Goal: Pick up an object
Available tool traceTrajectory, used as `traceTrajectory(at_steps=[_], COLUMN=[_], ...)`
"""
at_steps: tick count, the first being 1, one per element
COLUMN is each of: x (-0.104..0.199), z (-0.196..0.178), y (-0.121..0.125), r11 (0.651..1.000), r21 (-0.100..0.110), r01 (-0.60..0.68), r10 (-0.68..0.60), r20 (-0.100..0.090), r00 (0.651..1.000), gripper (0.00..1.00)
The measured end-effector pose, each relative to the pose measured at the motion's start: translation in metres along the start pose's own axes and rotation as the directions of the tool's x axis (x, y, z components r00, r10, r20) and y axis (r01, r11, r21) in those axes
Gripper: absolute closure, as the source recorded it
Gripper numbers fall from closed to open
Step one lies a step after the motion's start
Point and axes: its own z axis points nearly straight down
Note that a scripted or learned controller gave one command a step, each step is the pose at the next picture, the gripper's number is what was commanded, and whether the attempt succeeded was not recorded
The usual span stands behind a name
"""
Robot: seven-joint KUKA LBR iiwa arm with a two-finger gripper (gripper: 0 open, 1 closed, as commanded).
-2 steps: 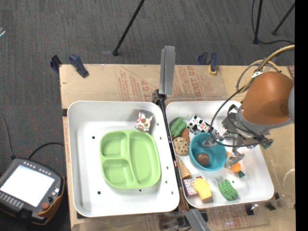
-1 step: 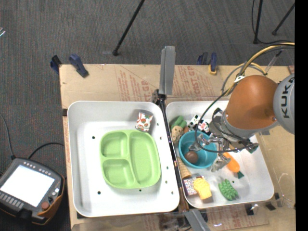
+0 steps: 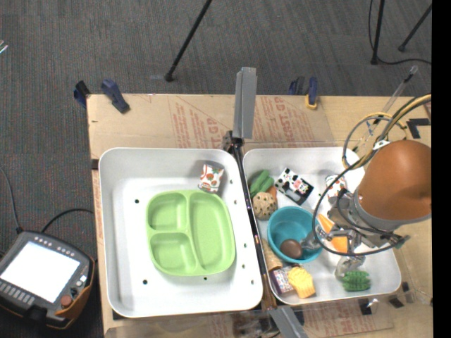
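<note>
My gripper [image 3: 347,260] hangs low over the right bin [image 3: 320,155], under the arm's orange band [image 3: 396,180]. It sits just right of a teal bowl [image 3: 290,227] that holds a brown egg-shaped piece [image 3: 290,248]. An orange piece [image 3: 338,243] lies right against the gripper's body; whether it is held I cannot tell. A green bumpy toy [image 3: 356,280] rests just below the gripper. Also in this bin are a yellow block [image 3: 301,282], a purple packet [image 3: 282,279], a speckled ball [image 3: 264,204], a green vegetable [image 3: 260,182] and a black-and-white box [image 3: 294,185].
The left bin [image 3: 120,231] holds a green divided plate [image 3: 190,232] and a small red-and-white carton [image 3: 210,178] near its back wall. A grey post [image 3: 245,104] stands behind the wall between the bins. Cables loop around the arm at the right.
</note>
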Motion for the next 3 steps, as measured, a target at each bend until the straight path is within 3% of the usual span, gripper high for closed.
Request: traceTrajectory(at_steps=[1, 2, 3], x=[-0.004, -0.052, -0.038], z=[-0.012, -0.054, -0.019], y=[0.000, 0.033, 0.058], r11=[1.000, 0.980, 0.996], r21=[0.003, 0.006, 0.038], r01=[0.004, -0.198, -0.084], r10=[-0.004, 0.198, 0.083], r20=[0.006, 0.002, 0.018], r00=[1.000, 0.980, 0.996], gripper=[1.00, 1.00, 1.00])
